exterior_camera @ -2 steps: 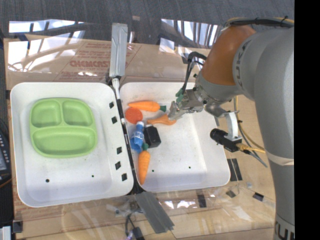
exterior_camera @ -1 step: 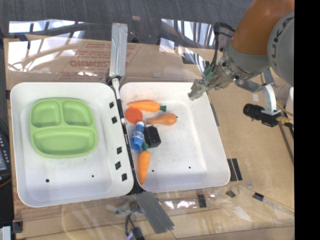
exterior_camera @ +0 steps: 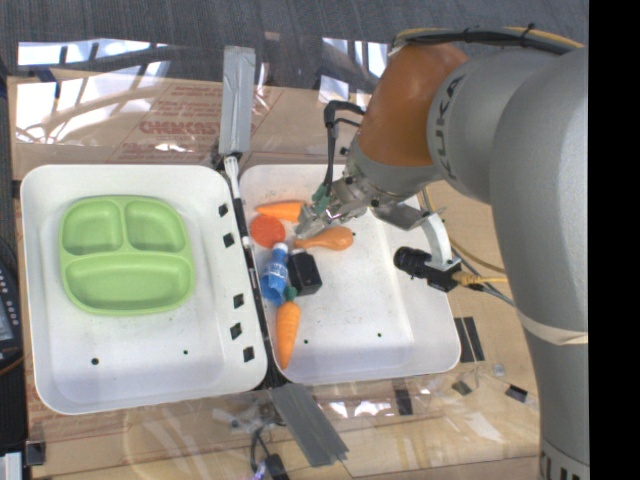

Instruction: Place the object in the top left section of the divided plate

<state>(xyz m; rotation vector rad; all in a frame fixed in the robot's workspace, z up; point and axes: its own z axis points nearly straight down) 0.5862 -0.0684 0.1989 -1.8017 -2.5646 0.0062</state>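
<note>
I see the gripper (exterior_camera: 322,211) low in the right bin (exterior_camera: 420,343), touching the orange drumstick-shaped toy (exterior_camera: 330,239); I cannot tell its state. The green divided plate (exterior_camera: 126,255) sits at frame left.

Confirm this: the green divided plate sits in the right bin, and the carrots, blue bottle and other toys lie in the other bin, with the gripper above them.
One thing is wrong. The camera view shows the plate in the left bin, not the right. The rest stands: the carrots, blue bottle and other toys lie in the other bin, with the gripper above them.
</note>
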